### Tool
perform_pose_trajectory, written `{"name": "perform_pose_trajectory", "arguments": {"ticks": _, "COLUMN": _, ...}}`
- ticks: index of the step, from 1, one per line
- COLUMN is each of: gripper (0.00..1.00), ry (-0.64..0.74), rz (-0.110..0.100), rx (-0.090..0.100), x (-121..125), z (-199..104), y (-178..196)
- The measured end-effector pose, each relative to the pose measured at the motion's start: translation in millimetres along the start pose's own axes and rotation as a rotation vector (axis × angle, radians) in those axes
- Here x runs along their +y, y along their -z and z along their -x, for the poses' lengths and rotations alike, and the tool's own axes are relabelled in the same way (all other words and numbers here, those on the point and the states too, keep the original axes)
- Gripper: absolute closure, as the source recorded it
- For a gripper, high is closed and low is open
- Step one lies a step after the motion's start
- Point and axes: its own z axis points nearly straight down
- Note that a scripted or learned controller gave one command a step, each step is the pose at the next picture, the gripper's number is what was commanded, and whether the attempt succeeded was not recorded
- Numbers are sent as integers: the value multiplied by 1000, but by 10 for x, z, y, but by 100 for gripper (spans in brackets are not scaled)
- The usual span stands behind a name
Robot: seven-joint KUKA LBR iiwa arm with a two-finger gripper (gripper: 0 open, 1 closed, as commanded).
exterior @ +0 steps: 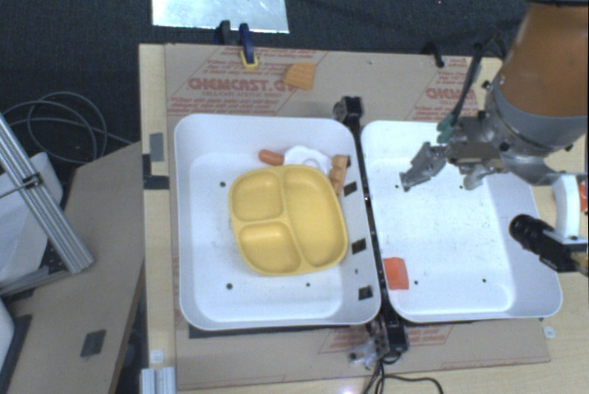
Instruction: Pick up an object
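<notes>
Two bins: left bin [198, 291], right bin [515, 291].
Left bin load: yellow tray [285, 222] centre; sausage [271, 157], white cup [308, 158], tan block [339, 169] crowded at 12 o'clock.
Orange block [395, 272]: right bin, 7 o'clock corner, hugging the wall.
My gripper [448, 167]: fingers apart, nothing between them, above right bin at 10 o'clock.
Risk: wall could block one finger on the orange block; the tray looks too wide.

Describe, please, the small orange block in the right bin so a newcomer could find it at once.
Start at the right bin, the white one under the arm. Follow its floor to the near left corner, beside the black divider between the bins. There lies the orange block, a small flat square, the single coloured item on that bin's floor, well apart from the gripper.
</notes>
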Motion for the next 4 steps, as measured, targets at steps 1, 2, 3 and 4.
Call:
{"name": "perform_pose_trajectory", "arguments": {"ticks": 1, "gripper": 0, "ry": -11, "rz": 0, "rx": -3, "x": -11, "z": 609, "y": 28}}
{"name": "perform_pose_trajectory", "arguments": {"ticks": 2, "gripper": 0, "ry": 1, "rz": -2, "rx": 1, "x": -2, "z": -107, "y": -376}}
{"name": "perform_pose_trajectory", "arguments": {"ticks": 3, "gripper": 0, "ry": -11, "rz": 4, "rx": -3, "x": -8, "z": 738, "y": 237}}
{"name": "perform_pose_trajectory", "arguments": {"ticks": 4, "gripper": 0, "ry": 1, "rz": -9, "rx": 2, "x": -14, "z": 35, "y": -1165}}
